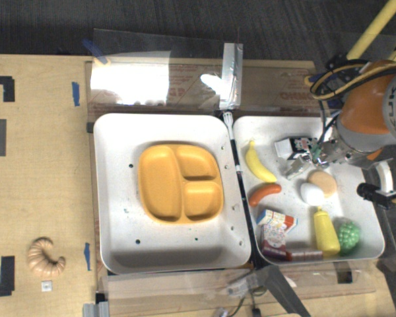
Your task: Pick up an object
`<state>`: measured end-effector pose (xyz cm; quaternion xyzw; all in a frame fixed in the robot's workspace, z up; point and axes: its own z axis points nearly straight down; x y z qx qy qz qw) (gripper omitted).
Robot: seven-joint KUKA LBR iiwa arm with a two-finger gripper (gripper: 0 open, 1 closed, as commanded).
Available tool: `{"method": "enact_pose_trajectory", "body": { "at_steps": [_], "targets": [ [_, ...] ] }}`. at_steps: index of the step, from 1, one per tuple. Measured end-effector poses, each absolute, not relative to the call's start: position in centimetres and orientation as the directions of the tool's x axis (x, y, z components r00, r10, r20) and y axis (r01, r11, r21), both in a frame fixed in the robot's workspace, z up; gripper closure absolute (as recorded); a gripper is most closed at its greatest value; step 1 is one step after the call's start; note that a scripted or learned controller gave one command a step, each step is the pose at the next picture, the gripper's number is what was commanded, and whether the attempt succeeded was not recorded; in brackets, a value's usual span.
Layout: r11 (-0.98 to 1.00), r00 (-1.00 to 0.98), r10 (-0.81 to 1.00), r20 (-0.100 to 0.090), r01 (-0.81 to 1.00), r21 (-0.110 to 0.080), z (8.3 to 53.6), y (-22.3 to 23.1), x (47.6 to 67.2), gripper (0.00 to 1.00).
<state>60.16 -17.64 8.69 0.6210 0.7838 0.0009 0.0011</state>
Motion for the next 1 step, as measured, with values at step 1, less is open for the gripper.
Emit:
{"method": "enact_pose_trajectory", "body": {
  "at_steps": [1],
  "targets": [
    [0.047,-0.047,0.999,-0.002,0.999,0.005,14.91,-20.45,56.09,0.0]
  ]
}}
